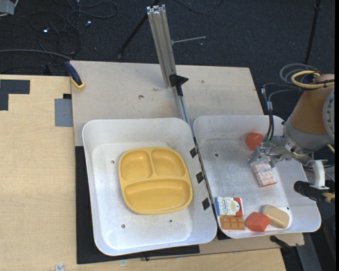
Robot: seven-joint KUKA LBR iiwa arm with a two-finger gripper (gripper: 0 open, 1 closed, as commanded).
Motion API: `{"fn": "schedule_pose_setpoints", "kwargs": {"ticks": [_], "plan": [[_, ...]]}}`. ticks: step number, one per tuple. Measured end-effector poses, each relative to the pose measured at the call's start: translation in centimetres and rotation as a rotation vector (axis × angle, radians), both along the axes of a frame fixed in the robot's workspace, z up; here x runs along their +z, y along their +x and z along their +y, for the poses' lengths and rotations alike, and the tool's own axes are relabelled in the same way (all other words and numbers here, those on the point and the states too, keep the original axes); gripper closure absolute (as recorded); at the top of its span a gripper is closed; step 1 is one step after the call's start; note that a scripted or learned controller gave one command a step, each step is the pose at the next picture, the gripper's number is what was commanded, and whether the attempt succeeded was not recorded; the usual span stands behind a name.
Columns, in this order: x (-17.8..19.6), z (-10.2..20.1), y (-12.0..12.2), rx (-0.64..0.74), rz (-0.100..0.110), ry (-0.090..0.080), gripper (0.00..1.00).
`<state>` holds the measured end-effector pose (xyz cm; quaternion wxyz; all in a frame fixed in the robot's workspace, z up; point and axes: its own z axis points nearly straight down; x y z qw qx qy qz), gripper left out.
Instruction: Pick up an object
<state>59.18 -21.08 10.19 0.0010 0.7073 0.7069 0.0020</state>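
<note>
The right bin (214,134) holds several small objects. An orange-red ball (253,140) lies near its far right side. Just in front of the ball lies a pale pink packet (265,176). My gripper (265,154) hangs low over the far end of that packet, right beside the ball, and the grey arm (308,120) comes in from the right. At the bin's near edge sit a small white carton (229,206), a brown waffle piece (233,223), a red block (256,222) and a beige bun-like piece (276,216).
The left bin (101,151) holds a yellow divided plate (155,179). An upright metal post (163,44) stands behind the bins. Black clips (199,176) sit along the seam between the bins. Cables (302,77) loop near the arm at the right.
</note>
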Motion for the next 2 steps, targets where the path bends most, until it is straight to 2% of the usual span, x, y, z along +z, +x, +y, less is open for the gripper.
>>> {"fn": "schedule_pose_setpoints", "kwargs": {"ticks": [1, 2], "plan": [[4.4, 0.3, 0.4, 0.001, 0.002, -0.002, 1.0], [9.9, 0.2, -0.4, 0.0, 0.001, -0.003, 1.0]]}}
